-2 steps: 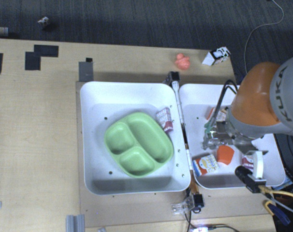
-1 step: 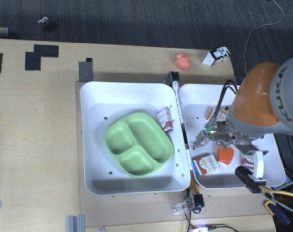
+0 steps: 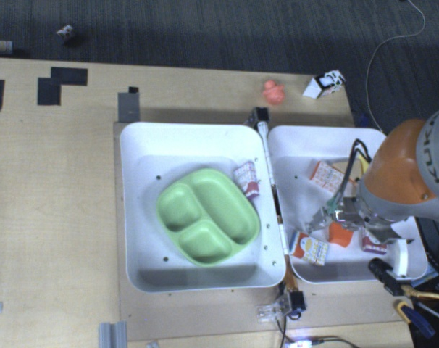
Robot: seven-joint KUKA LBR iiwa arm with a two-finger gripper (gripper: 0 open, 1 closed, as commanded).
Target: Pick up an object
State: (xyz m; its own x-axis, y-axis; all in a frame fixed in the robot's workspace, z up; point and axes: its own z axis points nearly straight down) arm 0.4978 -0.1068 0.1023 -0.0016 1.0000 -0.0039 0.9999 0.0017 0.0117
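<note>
1. Locate the arm point(image 3: 411, 169) over the right bin point(image 3: 299, 147); its gripper point(image 3: 340, 220) hangs near that bin's front edge.
2. Note the orange block point(image 3: 340, 235) directly under the gripper. You cannot tell whether the fingers are spread or pinching it.
3. Find a printed packet point(image 3: 311, 249) at the right bin's front-left corner and another packet point(image 3: 326, 174) nearer its back edge.
4. Check the left bin point(image 3: 136, 216): a green tray point(image 3: 206, 214) lies mid-bin, with a small wrapper point(image 3: 246, 179) touching the tray's back-right rim.

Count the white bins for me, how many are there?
2: the left bin holds a green plate, the right bin sits beside it under the arm.
</note>
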